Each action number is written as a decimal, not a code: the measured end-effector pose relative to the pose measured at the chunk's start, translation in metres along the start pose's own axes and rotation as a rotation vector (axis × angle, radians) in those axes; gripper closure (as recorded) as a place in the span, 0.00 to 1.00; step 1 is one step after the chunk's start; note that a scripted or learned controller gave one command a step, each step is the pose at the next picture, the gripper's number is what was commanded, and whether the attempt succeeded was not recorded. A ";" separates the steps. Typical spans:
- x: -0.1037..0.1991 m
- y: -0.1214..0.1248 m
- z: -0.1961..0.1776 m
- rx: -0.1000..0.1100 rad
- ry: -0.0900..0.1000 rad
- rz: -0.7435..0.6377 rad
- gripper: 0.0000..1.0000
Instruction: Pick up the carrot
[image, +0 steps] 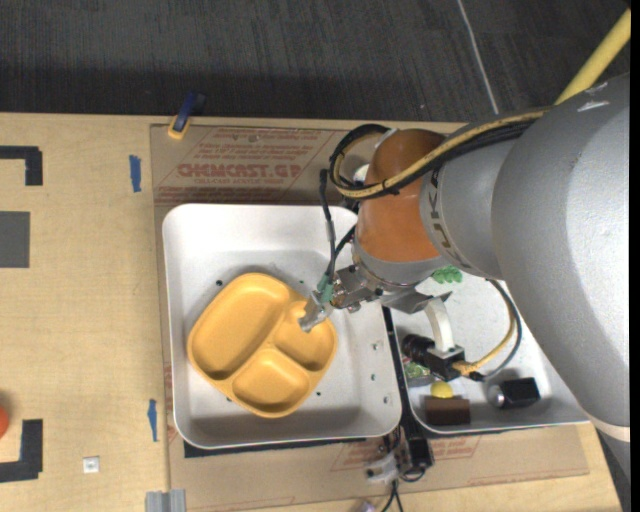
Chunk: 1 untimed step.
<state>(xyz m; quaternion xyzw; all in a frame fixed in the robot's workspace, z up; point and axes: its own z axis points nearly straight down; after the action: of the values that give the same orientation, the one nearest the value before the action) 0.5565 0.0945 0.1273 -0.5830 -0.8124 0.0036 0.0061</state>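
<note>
My gripper (316, 306) hangs low over the left white bin (190, 240), right at the right rim of a yellow divided plate (250, 340) that lies in that bin. The grey arm with its orange band (400, 215) covers the bins' shared wall and much of the right bin (535, 415). In the right bin's visible part, a green leafy piece (446, 275) peeks out under the arm. A small reddish-yellow item (416, 371) lies near the bin's left wall.
A brown block (446, 411) sits at the front of the right bin. The bins rest on a cardboard sheet (240, 165) on the wooden bench. A blue-and-yellow clip (184, 115) lies behind the bins. A red-orange object (3, 421) shows at the far left edge.
</note>
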 end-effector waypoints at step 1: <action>-0.003 -0.003 0.001 0.014 0.000 -0.161 0.00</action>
<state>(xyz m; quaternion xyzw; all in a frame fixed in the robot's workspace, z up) 0.5547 0.0907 0.1263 -0.5158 -0.8566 0.0086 0.0104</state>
